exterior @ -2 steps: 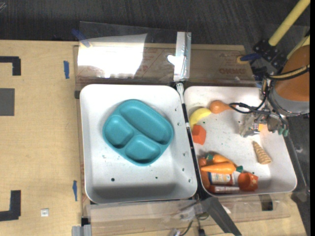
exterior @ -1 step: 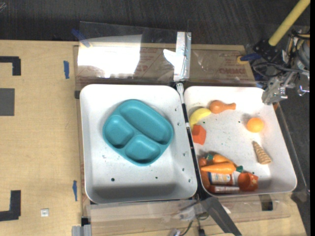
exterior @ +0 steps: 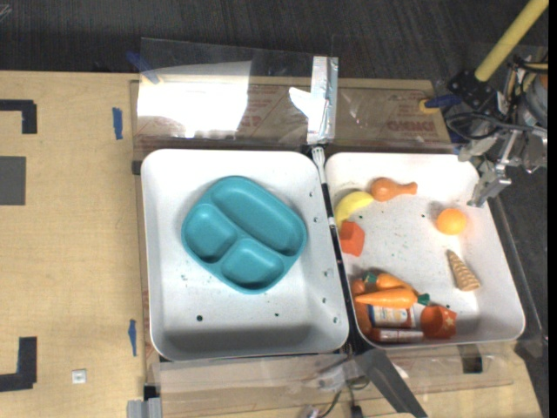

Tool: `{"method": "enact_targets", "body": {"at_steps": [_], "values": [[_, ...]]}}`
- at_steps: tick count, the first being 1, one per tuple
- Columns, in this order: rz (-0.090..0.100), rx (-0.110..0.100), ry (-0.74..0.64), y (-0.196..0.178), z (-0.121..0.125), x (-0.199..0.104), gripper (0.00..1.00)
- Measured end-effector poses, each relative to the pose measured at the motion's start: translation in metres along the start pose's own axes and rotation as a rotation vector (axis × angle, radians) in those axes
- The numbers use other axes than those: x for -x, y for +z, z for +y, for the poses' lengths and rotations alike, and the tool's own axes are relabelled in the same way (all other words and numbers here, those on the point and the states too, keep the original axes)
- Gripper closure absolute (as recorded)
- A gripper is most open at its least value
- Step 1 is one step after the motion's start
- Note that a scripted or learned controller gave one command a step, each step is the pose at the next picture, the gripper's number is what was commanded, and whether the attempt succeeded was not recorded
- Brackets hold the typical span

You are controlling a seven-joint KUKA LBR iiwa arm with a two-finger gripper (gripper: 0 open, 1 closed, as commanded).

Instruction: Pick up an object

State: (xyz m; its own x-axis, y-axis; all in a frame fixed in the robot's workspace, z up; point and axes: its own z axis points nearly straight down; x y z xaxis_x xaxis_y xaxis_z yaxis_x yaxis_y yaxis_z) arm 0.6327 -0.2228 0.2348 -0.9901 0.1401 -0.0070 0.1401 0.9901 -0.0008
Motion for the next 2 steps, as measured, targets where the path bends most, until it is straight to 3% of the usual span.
{"method": "enact_targets", "body": {"at_steps": [1,2], "values": [[0.009,0.003,-0.066,0.100,-0.002,-0.024,0.00],[-0.007,0.000,-0.060,0.146,0.001,0.006,0.00]]}}
